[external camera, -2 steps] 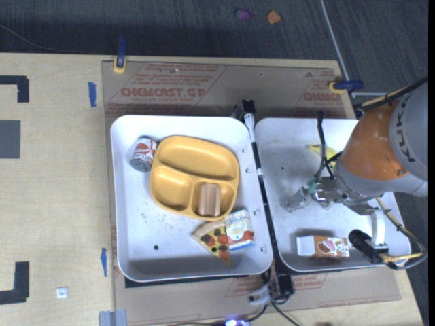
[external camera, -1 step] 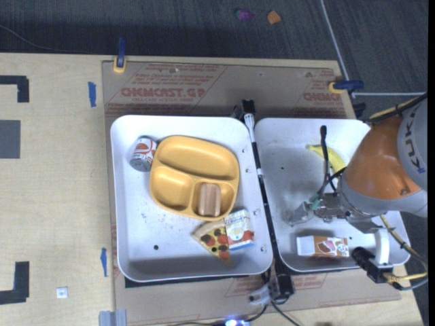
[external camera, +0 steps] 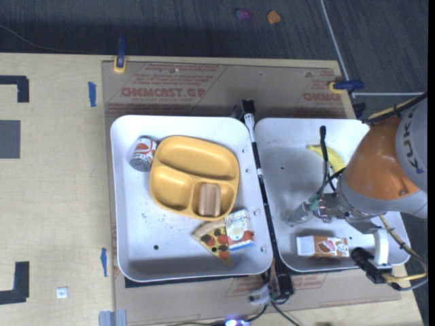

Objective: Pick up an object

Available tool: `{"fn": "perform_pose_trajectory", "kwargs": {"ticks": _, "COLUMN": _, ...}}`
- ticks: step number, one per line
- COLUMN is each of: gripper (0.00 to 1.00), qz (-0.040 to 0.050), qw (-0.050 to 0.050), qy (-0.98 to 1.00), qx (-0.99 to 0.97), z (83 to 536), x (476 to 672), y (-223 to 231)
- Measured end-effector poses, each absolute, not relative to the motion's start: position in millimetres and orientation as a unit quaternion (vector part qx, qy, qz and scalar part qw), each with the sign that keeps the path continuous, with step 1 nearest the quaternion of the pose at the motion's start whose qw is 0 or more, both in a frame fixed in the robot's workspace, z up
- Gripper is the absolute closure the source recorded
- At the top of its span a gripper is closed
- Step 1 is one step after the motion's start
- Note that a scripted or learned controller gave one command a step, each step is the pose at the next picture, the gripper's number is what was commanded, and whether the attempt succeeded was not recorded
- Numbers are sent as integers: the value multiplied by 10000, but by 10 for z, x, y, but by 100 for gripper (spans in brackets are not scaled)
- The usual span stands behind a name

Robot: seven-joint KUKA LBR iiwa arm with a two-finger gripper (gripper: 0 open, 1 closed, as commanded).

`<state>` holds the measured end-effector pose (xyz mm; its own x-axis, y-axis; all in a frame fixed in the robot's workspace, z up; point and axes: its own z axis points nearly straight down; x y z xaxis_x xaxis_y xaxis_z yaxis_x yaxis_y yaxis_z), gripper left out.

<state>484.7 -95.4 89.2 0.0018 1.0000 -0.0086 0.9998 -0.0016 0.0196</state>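
One small carton (external camera: 323, 246) lies flat in the right bin (external camera: 285, 155), long axis crosswise, just below the gripper (external camera: 299, 216); its grip state I cannot tell.

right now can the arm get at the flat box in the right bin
Probably yes: the flat box lies alone on the right bin floor, nothing on top, and the end effector sits just above-left of it.

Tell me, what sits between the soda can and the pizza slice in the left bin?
In the camera view, the yellow divided tray lies between the soda can and the pizza slice.
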Motion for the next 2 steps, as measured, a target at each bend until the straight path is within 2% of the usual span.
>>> {"fn": "perform_pose_trajectory", "kwargs": {"ticks": 1, "gripper": 0, "qz": 39, "qw": 102, "qy": 7065, "qx": 7077, "z": 891, "x": 4846, "y": -950}}
{"fn": "perform_pose_trajectory", "kwargs": {"ticks": 2, "gripper": 100, "qz": 39, "qw": 165, "qy": 7050, "qx": 7091, "z": 1006, "x": 4863, "y": -987}}
